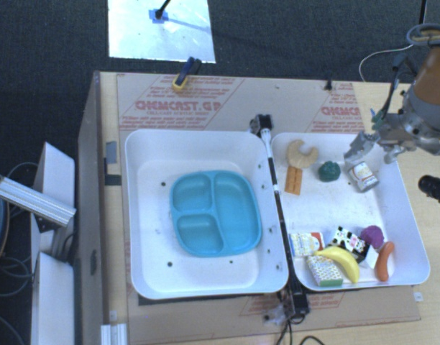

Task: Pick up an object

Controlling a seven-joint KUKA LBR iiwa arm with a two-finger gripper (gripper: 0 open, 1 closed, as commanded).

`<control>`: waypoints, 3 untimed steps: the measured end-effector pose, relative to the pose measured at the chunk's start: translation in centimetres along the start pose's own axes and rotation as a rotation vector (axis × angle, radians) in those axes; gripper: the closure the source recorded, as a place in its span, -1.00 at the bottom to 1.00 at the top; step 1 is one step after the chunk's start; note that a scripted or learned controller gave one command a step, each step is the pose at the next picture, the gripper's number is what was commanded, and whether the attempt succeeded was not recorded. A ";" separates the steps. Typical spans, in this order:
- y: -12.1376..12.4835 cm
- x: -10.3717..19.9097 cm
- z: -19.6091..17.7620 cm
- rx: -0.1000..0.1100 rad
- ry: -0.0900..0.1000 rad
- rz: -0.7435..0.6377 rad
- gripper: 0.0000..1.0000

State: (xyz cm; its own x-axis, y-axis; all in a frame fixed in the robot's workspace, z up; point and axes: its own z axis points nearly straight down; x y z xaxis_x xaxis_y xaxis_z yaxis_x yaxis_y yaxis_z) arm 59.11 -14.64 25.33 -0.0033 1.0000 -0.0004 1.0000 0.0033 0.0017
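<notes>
The right bin [392,200] holds the loose objects. At its back lie a tan curved pastry [303,153], an orange-brown block [293,180] and a dark green lump [329,170]. A small silvery can [362,176] lies near the bin's back right. My gripper [360,149] hangs just above and behind that can, low over the bin; the grey arm [425,110] reaches in from the right. From this angle it is unclear whether the gripper touches the can.
At the right bin's front sit a banana [341,259], a purple piece [372,236], an orange sausage [383,261], a black-and-white box [349,241] and two small cartons [306,243]. The left bin [152,164] bears a blue sectioned plate [214,213].
</notes>
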 end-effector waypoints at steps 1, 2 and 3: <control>2.0 4.9 10.3 0.003 0.001 -0.001 -1.00; 5.5 6.3 17.0 0.002 0.001 -0.001 -1.00; 5.7 6.3 15.8 -0.003 0.000 -0.003 1.00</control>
State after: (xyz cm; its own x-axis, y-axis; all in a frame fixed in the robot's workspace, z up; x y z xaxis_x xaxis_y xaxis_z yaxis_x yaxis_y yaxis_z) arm 64.79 -8.34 9.58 -0.0060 1.0000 0.0000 1.0000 0.0060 0.0044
